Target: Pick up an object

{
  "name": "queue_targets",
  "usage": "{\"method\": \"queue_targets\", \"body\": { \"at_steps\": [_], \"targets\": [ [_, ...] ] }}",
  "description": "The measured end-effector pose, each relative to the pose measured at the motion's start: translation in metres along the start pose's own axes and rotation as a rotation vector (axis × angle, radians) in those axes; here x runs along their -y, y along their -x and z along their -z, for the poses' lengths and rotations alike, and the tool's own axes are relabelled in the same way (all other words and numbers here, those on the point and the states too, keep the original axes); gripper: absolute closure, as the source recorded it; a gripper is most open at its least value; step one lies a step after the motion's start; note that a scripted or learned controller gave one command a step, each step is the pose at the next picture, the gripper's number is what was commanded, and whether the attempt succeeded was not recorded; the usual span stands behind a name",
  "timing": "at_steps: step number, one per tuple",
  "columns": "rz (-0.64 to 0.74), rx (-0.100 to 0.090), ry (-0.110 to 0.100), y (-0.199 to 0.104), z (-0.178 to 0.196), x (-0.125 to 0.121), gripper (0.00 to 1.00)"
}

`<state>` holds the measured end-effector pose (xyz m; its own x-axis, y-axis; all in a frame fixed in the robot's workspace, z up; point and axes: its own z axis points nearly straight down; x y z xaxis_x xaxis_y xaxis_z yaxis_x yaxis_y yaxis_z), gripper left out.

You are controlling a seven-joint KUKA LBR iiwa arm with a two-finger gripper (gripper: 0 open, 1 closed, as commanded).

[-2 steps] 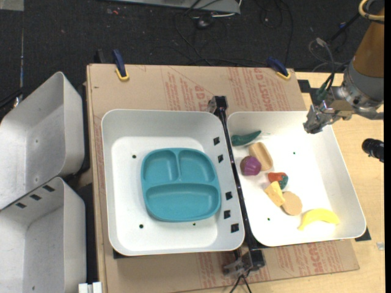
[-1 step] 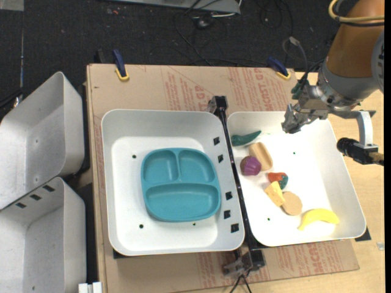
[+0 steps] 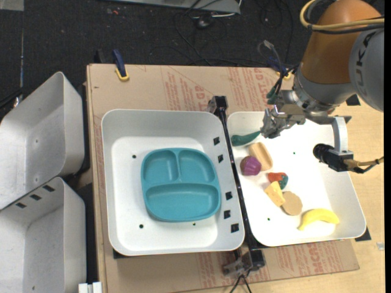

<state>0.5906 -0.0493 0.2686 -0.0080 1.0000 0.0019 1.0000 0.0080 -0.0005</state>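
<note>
arm reaches in from the right, gripper (image 3: 272,129) low over the far-left corner of the right bin (image 3: 342,191), its tip just above or at a teal object (image 3: 245,138) — looks like a curved utensil or pod, lying against the bin's left wall. the wrist is canted toward that corner, which i read as an approach on whatever sits nearest the wall; the wall leaves little room on one side, so a grasp here may slip or pinch the rim. whether anything is being gripped cannot be told; the tool end is dark, small and partly masked by the wrist body. the likely target, the teal piece, is smooth, thin, matte plastic by the look, one end tucked under the gripper's shadow. close by in the same bin: a tan bread-like stick (image 3: 264,155) just beside a purple onion-like ball (image 3: 250,166), then a small red-and-green piece (image 3: 277,177), a yellow wedge (image 3: 274,193) touching a tan round disc (image 3: 292,204), and a yellow banana (image 3: 317,218) near the front edge — all toy food, loosely scattered in a diagonal line, probably as dropped. the left bin (image 3: 122,133) holds a teal divided plate (image 3: 180,184), lying flat in the middle, three compartments. nothing lifted yet, judging by how all pieces rest on the bin floor.
</note>
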Motion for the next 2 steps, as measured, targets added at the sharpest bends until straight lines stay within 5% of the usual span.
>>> {"method": "queue_targets", "body": {
  "at_steps": [2],
  "targets": [
    [-0.001,0.001,-0.002,-0.103,-0.015,0.012,1.00]
  ]
}}
